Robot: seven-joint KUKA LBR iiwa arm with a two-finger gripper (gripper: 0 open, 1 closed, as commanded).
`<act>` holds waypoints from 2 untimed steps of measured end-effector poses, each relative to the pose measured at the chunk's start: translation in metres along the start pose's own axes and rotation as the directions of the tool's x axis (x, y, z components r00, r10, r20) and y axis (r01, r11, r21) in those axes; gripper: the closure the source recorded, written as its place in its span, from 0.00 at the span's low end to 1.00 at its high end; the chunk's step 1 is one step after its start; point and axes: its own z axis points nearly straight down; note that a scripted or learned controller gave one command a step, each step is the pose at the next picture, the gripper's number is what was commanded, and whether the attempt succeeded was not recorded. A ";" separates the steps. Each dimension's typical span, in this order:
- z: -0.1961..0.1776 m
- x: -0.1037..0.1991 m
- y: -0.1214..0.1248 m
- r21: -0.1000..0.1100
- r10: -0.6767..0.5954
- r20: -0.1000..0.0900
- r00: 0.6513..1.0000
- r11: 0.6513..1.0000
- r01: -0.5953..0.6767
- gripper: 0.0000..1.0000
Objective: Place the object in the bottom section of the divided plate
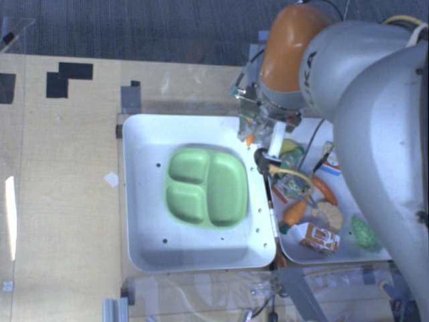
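The divided plate (208, 186) is a pale, even green with no pattern, and the left bin (144, 200) that holds it is plain white. Right of the plate, the right bin (295, 250) is white too, holding an orange carrot-like piece (293, 213), a red-orange piece (324, 188), a small orange and white carton (318, 239) and a green knobbly lump (364, 233). The counter (60, 200) left of the plate is light wood with black square marks. The arm (375, 86) above the plate is grey with an orange band (291, 45).
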 end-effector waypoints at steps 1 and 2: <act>0.000 0.000 0.000 0.000 0.001 0.000 1.000 1.000 -0.001 0.00; 0.000 0.000 0.000 0.000 0.001 0.000 1.000 1.000 -0.001 0.00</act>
